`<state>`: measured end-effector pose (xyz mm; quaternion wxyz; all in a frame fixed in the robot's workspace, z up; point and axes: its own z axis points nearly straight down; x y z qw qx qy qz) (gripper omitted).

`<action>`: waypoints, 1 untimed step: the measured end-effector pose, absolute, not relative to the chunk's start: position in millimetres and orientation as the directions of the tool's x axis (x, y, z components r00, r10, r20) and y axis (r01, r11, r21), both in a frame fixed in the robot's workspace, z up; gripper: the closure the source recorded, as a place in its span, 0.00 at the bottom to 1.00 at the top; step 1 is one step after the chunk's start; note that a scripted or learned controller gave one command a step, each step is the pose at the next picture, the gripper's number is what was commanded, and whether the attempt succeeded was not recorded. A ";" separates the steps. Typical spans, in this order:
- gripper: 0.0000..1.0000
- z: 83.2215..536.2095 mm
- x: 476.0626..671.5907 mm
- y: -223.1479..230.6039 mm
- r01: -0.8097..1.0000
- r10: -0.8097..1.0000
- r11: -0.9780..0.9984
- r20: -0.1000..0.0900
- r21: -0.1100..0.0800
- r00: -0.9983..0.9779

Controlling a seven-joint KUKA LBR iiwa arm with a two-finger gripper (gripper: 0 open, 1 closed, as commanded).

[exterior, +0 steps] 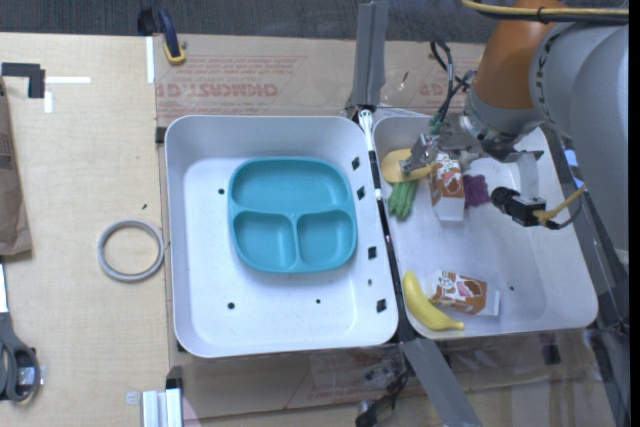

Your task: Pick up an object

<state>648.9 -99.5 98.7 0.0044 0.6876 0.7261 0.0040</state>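
Hovering my fingers [425, 153] over the yellow piece [396, 162], carton [447, 187] just beside; their spread — can't tell.

Wooden bench [80, 175] with two white bins [190, 245], tape ring [131, 249].

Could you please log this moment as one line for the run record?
arm over right bin | pincer low among yellow item, green item, carton | banana untouched | grasp unconfirmed
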 end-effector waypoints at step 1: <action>0.00 98.5 631.4 -125.5 0.997 0.997 0.075 -0.001 0.012 -0.075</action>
